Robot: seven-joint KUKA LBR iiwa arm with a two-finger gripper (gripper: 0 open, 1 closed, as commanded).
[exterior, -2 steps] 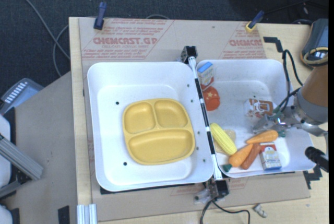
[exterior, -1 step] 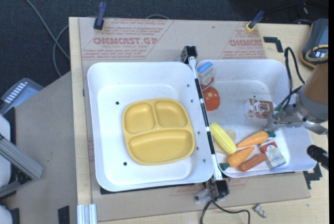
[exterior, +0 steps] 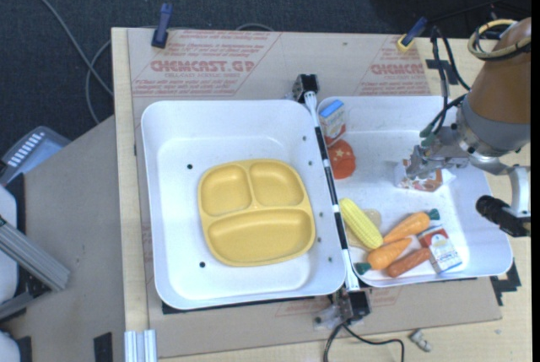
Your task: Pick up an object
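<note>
Item: my tool [exterior: 424,169], grip state indiscernible, low over a small red-and-white packet [exterior: 422,180] in the right shallow white bin [exterior: 396,120]; I centre squarely before closing.

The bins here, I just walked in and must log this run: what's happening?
The grey arm's gripper is down in the right bin, over a small red-and-white packet. Corn, carrots, a tomato and a carton lie nearby. The left bin holds a yellow tray.

A yellow divided plate [exterior: 256,212] lies in the left white bin [exterior: 160,183]; blue clamp [exterior: 161,25] grips the board [exterior: 253,56].
</note>
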